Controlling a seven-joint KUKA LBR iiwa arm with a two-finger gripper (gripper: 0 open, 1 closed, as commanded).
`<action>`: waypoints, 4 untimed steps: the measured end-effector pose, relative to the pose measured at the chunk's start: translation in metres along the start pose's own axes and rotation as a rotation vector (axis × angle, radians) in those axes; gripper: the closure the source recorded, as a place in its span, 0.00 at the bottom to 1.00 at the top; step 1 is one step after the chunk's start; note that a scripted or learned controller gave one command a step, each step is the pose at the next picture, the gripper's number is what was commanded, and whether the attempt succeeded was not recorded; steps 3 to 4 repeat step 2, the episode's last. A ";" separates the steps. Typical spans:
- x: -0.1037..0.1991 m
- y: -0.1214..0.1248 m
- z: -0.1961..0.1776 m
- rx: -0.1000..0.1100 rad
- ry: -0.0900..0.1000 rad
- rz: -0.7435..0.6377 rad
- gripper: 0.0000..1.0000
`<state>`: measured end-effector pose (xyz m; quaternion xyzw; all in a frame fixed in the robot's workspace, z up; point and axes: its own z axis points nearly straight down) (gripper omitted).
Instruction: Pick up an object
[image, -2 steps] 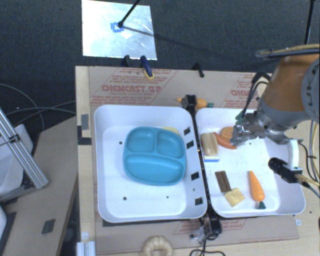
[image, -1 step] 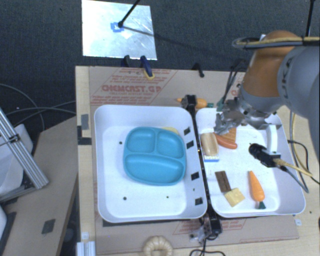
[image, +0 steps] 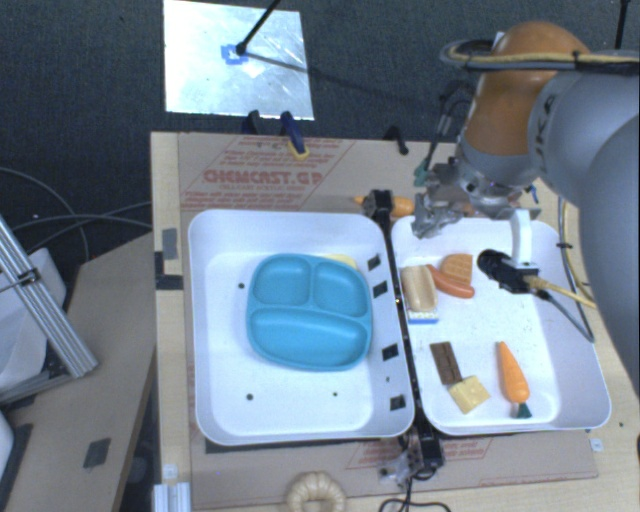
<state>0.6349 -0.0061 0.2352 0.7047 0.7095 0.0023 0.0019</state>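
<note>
Camera view: pincer (image: 432, 222) above right bin (image: 575, 330) rim, nothing visibly held.

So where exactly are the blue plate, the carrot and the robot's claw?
blue divided plate (image: 305, 310), camera view, on the middle of its large lower compartment.
carrot (image: 512, 372), camera view, on its orange body.
gripper (image: 437, 217), camera view, at its lower tip over the right bin's far corner.
</note>
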 end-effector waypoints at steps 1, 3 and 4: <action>-0.006 -0.012 0.011 0.005 -0.002 0.006 1.00; 0.008 -0.004 0.014 0.003 -0.001 0.002 1.00; 0.008 -0.004 0.014 0.003 -0.001 0.002 1.00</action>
